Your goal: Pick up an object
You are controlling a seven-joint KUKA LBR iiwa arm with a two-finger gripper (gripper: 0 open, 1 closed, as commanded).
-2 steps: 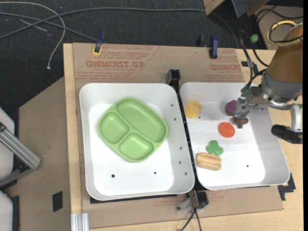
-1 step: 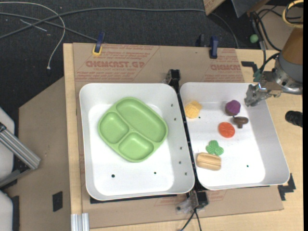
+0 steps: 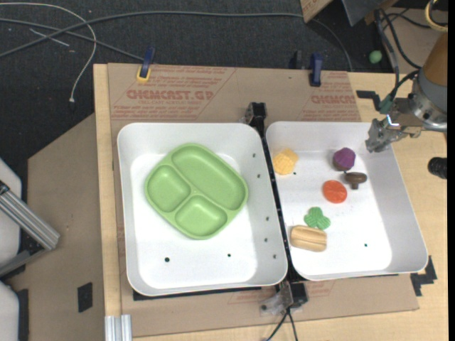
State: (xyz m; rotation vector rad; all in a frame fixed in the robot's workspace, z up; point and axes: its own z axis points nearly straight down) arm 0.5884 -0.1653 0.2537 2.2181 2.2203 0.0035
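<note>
The right bin (image 3: 398, 219) holds several toy foods: a yellow piece (image 3: 285, 161) at its left, a purple one (image 3: 344, 158), a small brown one (image 3: 356, 178), a red-orange round one (image 3: 335, 191), a green leafy one (image 3: 317, 218) and a tan bread roll (image 3: 308, 239). My gripper (image 3: 379, 138) hangs over the bin's upper right edge, to the right of the purple piece and apart from it. Nothing shows between its fingers.
The left bin (image 3: 142, 254) carries a green divided plate (image 3: 196, 190). A black latch (image 3: 256, 112) sits between the bins at the back. Blue clamps (image 3: 147, 64) (image 3: 315, 69) grip the cardboard's far edge. Cables run along the right side.
</note>
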